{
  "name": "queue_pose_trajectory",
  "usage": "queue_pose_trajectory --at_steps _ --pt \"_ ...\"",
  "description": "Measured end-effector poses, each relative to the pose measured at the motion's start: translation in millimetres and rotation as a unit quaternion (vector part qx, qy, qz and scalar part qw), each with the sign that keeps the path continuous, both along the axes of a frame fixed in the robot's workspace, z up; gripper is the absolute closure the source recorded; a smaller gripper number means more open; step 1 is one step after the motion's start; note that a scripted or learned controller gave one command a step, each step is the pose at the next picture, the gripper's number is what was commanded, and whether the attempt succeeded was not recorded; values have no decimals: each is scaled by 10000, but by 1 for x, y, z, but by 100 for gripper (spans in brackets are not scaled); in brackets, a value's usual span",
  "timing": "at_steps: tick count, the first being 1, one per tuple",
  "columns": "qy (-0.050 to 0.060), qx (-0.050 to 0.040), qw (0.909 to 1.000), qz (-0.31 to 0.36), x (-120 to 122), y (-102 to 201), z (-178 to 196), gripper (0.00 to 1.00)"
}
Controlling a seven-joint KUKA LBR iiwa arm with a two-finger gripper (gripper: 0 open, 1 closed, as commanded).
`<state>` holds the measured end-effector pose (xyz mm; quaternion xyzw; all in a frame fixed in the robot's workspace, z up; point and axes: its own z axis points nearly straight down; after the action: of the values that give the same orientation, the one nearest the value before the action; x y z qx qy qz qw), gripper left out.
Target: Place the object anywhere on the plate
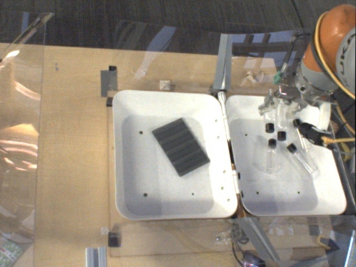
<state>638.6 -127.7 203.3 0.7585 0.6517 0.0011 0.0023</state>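
- Gripper (281, 141) was seen over the right bin (328, 204); whether its clear fingers were spread or closed could not be told.
- Dark ridged slab (181, 147), possibly the plate, lay in the left bin (125, 204).
- Nothing visibly held: an empty-handed placing was risked.

Nothing to read here: no lettering, label, brand or number shows on the left bin (125, 149), the right bin (328, 199), the dark ridged plate (181, 147) or the bench (72, 149).
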Motion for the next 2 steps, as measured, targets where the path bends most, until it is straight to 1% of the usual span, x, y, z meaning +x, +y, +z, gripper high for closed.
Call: queue_pose_trajectory --at_steps 1,2 --pt "-1 -2 9956 936 31 4 22 100" --pt "-5 -2 9864 1645 32 39 62 100"
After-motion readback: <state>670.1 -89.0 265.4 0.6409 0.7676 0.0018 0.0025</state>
